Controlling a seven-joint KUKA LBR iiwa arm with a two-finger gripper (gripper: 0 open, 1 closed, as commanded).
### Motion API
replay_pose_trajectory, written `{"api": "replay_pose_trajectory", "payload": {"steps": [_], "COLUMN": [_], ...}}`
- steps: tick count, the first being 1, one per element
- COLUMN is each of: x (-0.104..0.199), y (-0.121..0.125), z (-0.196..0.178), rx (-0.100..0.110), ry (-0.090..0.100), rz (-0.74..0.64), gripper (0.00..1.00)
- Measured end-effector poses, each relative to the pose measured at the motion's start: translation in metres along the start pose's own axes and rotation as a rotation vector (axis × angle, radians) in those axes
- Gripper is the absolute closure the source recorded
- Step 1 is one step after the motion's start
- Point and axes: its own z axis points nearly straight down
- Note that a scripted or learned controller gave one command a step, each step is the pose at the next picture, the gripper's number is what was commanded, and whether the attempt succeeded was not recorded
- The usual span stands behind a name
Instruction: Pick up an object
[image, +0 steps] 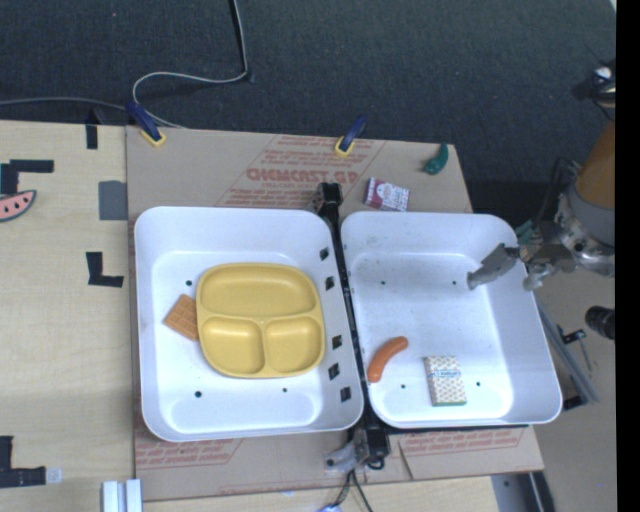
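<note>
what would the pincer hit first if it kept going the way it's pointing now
The pincer points left and slightly down over the right bin. Straight on, it would likely meet that bin's bare white floor first; height above it is unclear. The orange sausage and small box lie off that line.

Glossy white plastic bins (160, 300); matt yellow plastic tray (262, 318); brown cardboard (200, 175) underneath.

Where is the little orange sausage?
In the camera view, the orange sausage lies in the right bin, near its front-left corner, just left of the small box.
</note>
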Motion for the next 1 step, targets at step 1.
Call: {"api": "replay_pose_trajectory", "payload": {"steps": [1], "x": [-0.012], "y": [0.0597], "z": [0.1226], "rx": [0.003], "ry": [0.002], "rz": [0.0], "gripper": [0.0]}}
